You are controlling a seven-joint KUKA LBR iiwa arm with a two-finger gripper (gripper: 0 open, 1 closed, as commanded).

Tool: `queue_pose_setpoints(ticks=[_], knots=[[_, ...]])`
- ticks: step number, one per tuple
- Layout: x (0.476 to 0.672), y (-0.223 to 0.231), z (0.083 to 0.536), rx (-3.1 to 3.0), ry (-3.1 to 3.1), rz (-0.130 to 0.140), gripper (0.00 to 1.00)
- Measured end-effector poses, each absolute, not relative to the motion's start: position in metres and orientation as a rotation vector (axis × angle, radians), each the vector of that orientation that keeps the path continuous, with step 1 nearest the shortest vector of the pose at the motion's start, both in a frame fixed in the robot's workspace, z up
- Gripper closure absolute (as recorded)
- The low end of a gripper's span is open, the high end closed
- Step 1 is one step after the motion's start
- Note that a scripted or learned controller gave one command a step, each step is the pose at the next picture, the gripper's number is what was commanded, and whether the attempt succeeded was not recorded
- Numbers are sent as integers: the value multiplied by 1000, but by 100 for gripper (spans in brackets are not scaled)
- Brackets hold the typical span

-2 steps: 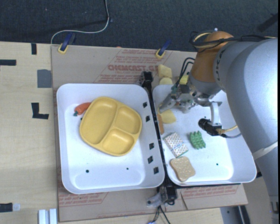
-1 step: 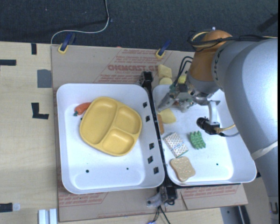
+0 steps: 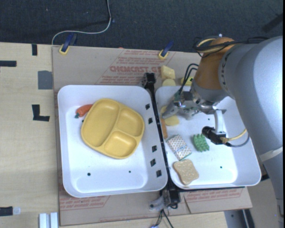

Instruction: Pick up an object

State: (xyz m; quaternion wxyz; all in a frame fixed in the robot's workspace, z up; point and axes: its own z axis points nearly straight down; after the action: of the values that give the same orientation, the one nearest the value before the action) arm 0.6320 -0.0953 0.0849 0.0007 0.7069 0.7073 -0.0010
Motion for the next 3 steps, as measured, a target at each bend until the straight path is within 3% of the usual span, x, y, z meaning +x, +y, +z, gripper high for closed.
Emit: queue_pose_setpoints(ticks=[1, 3], knots=[[667, -96, 84, 2221, 2228, -9, 0], [641, -104, 85, 2220, 2222, -2, 0]])
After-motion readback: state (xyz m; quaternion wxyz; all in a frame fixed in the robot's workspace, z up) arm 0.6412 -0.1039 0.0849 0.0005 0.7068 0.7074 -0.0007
